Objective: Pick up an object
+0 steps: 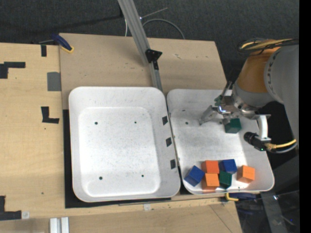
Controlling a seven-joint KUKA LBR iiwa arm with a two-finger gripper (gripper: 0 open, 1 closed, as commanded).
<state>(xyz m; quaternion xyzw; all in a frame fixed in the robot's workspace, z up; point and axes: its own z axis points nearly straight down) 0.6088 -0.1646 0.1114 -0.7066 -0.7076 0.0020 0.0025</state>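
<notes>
Gripper (219, 111) was found over the upper part of the right bin (194, 144), its fingers spread apart with nothing visible between them. Green block (233, 125) lay just beside the gripper, toward the near side, and was not gripped (contact with the wrist hardware could not be judged). Clustered along the bin's near edge were a blue block (194, 174), two orange blocks (211, 167), a second blue block (228, 165), a dark green block (225, 178) and a third orange block (247, 173). Left bin (116, 144) sat alongside.
</notes>
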